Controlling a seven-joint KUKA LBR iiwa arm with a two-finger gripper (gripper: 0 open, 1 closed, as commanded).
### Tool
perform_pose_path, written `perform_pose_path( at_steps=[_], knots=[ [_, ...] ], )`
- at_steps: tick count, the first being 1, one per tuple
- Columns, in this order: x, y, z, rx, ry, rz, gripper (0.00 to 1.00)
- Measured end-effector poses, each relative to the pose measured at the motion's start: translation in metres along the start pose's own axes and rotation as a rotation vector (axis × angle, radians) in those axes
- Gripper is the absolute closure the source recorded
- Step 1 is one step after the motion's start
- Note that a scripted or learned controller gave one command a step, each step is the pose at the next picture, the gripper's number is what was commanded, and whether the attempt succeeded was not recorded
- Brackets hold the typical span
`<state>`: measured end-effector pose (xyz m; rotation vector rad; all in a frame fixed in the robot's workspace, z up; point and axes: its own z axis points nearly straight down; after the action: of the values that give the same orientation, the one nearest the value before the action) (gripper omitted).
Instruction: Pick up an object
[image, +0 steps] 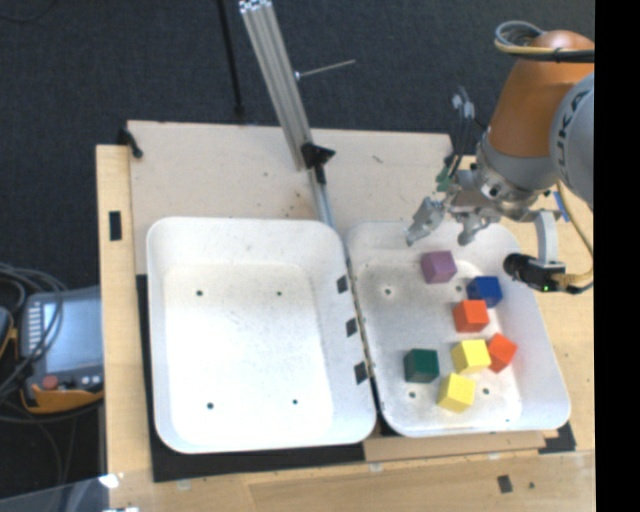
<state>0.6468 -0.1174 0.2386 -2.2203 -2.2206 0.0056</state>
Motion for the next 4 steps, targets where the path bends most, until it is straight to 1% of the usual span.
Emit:
perform_pose_path(
  at_steps=[1, 2, 3, 4],
  knots=[
    [-0.008, -0.007, 0.049, 0.000, -0.001, 0.001, 0.00],
    [-0.006, -0.004, 0.092, 0.000, 0.000, 0.002, 0.00],
    [-0.008, -0.002, 0.077, -0.008, 0.000, 0.006, 1.00],
    [-0.010, 0.008, 0.028, -0.011, 0.000, -0.002, 1.00]
  ],
)
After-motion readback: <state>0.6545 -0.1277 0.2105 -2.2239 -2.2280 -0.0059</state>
